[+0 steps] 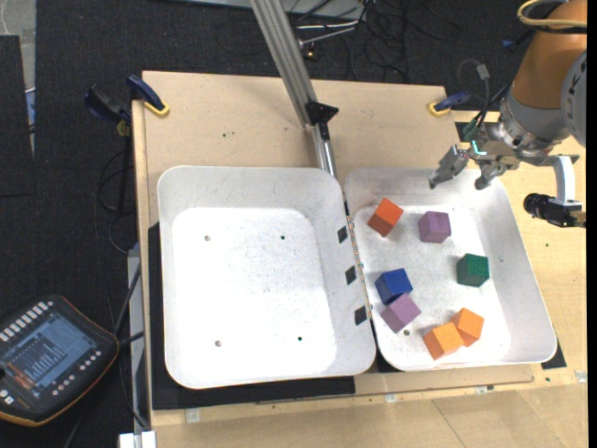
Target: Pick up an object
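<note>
Grey metal fingers of the gripper [464, 169] stand spread apart with nothing between them, poised over the far edge of the right-hand bin [522, 278], near its upper corner. From the slanted view it is hard to say how high the fingertips ride above the bin floor, though they look clear of every block. Behind them the arm [550, 73] shows its orange band as it leans in from the right.

Nearest to the open fingers lie the upper purple cube [435, 226] and the orange cube [384, 217], a little apart from each other, each with free space around it. Farther down sits the green cube [473, 270], alone near the right wall. The blue cube [393, 284] and the lower purple cube [401, 312] are touching or nearly so, close to the bin's left wall. At the near end two more orange blocks [453, 333] sit pressed together.

By my reading this is the approach step: no object has been taken yet and the hand is not over any one block. The next move calls for choosing a target, most sensibly one of the isolated cubes, then centring the open fingers above it, turning them to meet two flat faces, and descending before closing. The left-hand bin [187, 250] and the bench [233, 119] play no part for now
</note>
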Action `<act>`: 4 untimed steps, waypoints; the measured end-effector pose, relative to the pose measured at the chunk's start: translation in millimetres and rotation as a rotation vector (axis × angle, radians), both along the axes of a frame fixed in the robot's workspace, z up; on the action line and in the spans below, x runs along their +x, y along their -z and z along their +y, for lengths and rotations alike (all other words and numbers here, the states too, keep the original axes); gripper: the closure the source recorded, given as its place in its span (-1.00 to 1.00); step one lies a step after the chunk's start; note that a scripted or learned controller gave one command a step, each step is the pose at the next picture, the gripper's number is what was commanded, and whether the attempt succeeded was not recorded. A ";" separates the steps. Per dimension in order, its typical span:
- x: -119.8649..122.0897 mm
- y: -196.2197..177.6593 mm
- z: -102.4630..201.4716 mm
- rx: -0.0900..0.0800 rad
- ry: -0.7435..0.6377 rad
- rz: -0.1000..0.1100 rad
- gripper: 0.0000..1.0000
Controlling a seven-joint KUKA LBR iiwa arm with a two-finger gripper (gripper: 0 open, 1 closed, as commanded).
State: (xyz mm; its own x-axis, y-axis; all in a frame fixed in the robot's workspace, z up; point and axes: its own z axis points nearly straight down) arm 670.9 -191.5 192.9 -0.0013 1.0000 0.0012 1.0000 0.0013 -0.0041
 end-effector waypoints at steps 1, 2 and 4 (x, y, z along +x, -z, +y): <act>1.1 -2.7 0.2 -0.002 -0.002 -0.004 -1.00; 8.3 56.0 6.2 -0.001 -0.003 0.000 -1.00; 9.2 86.6 7.1 -0.004 -0.003 -0.006 1.00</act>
State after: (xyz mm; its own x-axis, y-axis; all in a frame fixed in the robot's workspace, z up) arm 680.1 -184.4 106.3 -0.0044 1.0000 -0.0024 1.0000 0.0044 0.0021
